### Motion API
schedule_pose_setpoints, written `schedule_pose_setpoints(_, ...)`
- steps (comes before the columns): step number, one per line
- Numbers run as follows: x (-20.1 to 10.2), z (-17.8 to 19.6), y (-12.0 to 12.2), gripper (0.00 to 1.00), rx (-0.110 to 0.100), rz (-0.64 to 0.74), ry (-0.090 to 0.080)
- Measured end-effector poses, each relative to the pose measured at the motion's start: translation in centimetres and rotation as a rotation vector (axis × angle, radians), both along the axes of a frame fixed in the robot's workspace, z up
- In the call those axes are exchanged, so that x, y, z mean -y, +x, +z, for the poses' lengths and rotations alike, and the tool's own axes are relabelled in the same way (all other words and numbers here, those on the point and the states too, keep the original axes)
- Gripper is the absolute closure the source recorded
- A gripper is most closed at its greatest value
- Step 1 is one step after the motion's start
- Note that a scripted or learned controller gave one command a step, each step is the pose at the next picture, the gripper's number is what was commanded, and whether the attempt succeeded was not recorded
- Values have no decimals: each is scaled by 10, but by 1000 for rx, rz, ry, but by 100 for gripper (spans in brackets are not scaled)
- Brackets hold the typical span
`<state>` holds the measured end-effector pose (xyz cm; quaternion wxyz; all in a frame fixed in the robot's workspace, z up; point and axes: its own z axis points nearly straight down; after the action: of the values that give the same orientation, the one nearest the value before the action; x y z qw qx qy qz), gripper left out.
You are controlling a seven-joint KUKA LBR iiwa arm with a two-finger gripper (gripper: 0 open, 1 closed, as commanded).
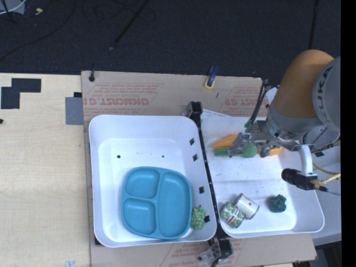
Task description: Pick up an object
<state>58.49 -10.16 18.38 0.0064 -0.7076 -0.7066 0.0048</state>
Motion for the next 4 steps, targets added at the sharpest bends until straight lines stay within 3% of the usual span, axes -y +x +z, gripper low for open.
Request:
schedule_pose_setpoints(1,0,8,3,0,13,2,-1)
schedule_pose_setpoints(3,-2,-99,3,0,10,1,-1)
schedule_pose_setpoints(4,-1,-87,3,100,11,-4,0)
